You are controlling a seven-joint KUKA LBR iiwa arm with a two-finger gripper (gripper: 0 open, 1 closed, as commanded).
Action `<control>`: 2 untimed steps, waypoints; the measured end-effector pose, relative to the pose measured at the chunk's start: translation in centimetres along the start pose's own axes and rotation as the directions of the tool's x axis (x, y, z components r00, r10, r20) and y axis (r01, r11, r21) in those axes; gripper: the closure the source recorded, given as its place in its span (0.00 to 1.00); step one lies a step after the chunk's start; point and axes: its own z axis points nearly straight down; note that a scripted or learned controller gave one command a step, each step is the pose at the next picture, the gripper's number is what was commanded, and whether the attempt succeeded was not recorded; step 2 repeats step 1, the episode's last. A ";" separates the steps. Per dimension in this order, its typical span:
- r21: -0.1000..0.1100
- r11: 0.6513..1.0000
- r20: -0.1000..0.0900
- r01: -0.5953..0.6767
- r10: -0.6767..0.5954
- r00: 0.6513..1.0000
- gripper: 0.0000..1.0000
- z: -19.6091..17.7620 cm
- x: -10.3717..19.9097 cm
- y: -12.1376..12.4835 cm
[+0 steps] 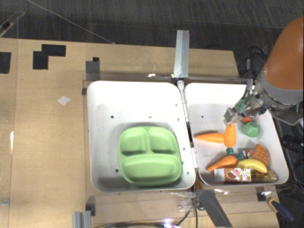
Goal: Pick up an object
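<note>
1. Arm (285, 56): enters from the right of the view. Its orange band sits above the grey wrist, over the right bin (209, 103).
2. Pincer (235, 120): positioned low over the right bin, near that bin's far right part. A carrot (230, 136) hangs directly below the tips, upright, with its top end at the fingers. The pincer appears to be pinching this carrot, though the contact point is small and partly shadowed.
3. Green ball (251, 128): just right of the pincer tips, on the bin floor. A small red item (246, 119) sits just above it, close beside the pincer body; its identity cannot be determined.
4. Second carrot (209, 137): lies flat, just left of the hanging carrot, touching or nearly touching it.
5. Third carrot (222, 162): below the pincer, toward the near wall, lying at a slant.
6. Banana (252, 165): below and slightly right of the pincer, resting on a brown packet (240, 175) along the near wall.
7. Waffle-like piece (260, 153): below and right of the pincer, just above the banana.
8. Left bin (109, 103): well left of the pincer, beyond the divider. It holds a green tray (149, 155) with compartments, set in the near half.
</note>
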 end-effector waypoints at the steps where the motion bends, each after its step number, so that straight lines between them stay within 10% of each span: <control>1: 0.001 1.000 0.000 -0.020 0.020 1.000 1.00 2.5 -2.7 1.8; 2: 0.001 1.000 0.000 -0.020 0.020 1.000 1.00 2.5 -2.7 1.8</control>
